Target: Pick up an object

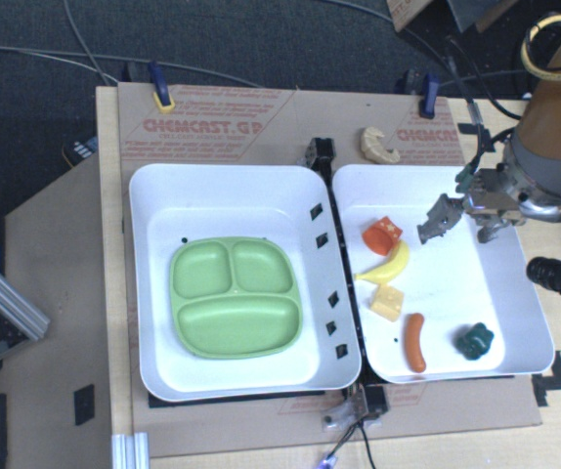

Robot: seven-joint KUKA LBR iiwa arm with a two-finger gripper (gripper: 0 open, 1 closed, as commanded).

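Objects for picking lie in the right bin (515, 360), five of them by my count, one of each kind. Nearest me are a dark green piece (474, 341) toward the near right corner and a red sausage (414, 342) to its left, the two well apart. Farther in sits a pale yellow block (388, 303), with a yellow banana (386, 265) just beyond it and a red-orange block (382, 234) touching or nearly touching the banana's far end. These three cluster close to the bin's left wall; the middle and right of that bin's floor are bare white.

The left bin (149, 262) carries one green divided plate (235, 297) with three compartments, set toward its near half, with open floor along its far side.

My arm (554, 115) comes in from the right, its orange band above the grey wrist. The hand (437, 221) hangs over the far part of the right bin, tilted down and to the left, to the right of the red-orange block and apart from it. I cannot tell whether it is wide or narrow; I see nothing held in it.

On the table (212, 125) beyond the bins lies one small beige item (379, 145), just outside the right bin's far rim. Two blue clamps (161, 91) grip the table's far edge.
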